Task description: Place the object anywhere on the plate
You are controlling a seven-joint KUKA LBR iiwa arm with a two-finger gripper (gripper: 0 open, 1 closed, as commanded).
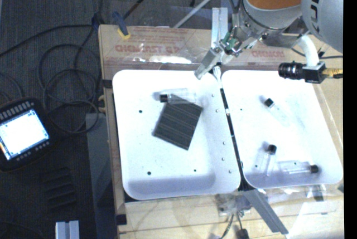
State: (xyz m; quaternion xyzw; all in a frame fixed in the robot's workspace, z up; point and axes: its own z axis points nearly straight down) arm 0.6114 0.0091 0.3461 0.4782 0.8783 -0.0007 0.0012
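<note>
A clear vial [174, 97] with a black cap lies touching the far edge of the dark ridged plate [178, 125] in the left bin [128, 176], not yet on it. The pincer [211, 63] hovers over the bin's far right corner; I cannot tell whether it grips anything.

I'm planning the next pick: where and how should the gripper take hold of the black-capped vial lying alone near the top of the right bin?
Probably best at the clear body of the black-capped vial, just below the cap, coming straight down from above. It lies flat and slanted on the floor of the right bin, apart from the other vials, so the fingers should close across its narrow width, square to its long axis.
</note>
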